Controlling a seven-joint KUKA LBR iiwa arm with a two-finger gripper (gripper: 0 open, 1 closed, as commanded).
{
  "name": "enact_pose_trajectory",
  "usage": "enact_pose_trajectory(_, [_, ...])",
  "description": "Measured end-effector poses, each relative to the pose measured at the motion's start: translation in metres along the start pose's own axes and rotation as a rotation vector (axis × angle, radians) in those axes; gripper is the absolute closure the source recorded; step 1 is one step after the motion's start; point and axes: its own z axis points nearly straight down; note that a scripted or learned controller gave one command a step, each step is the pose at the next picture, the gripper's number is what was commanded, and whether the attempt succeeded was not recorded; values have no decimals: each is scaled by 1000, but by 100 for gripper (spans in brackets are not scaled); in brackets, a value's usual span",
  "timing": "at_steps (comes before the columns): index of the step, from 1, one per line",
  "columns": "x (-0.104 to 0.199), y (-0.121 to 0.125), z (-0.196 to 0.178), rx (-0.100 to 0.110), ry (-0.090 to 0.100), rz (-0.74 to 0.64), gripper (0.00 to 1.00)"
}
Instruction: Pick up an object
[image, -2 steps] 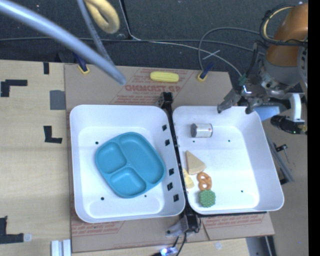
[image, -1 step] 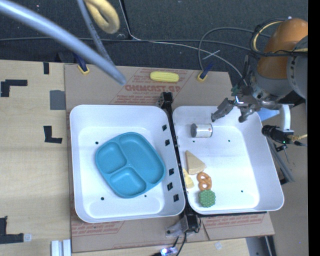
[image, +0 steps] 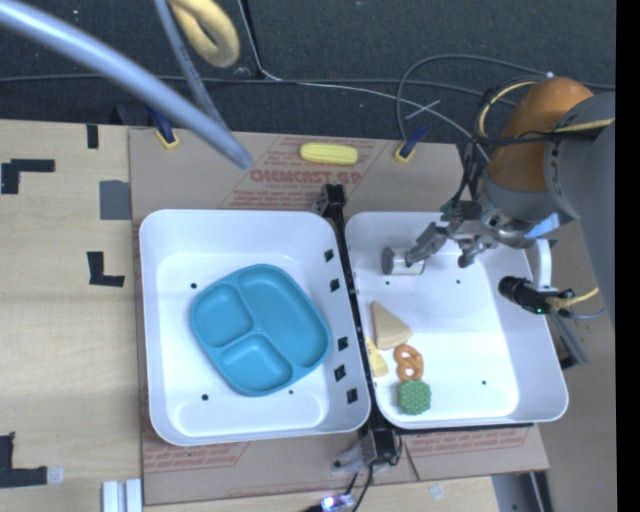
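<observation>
Overhead, a slanted camera looks down on two shallow white bins set side by side on a cardboard sheet (image: 200, 185) over a wooden bench (image: 60, 320). The left bin (image: 165, 400) holds a blue plastic plate (image: 260, 328) with three compartments, lying flat near its middle. The right bin (image: 500, 385) holds small toy foods bunched against its left wall: a pale wedge-shaped piece (image: 388, 325), a yellow piece (image: 376, 360) touching the wall beside it, an orange pretzel (image: 408, 361) just below the wedge, and a green bumpy ball (image: 414, 397) just below the pretzel. The grey arm (image: 590, 170) with its orange band reaches in from the right, and its gripper (image: 435, 248) hangs over the upper part of the right bin, well apart from the foods. Its two fingers are spread apart with nothing between them. A yellow toy (image: 328, 154) lies on the cardboard beyond the bins.
</observation>
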Motion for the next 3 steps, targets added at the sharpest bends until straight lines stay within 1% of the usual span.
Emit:
enact_pose_trajectory(1, [2,1,64,-1,-1,-1,0])
enact_pose_trajectory(2, [3,2,50,-5,-1,-2,100])
enact_pose_trajectory(3, [10,9,3,-9,0,0,100])
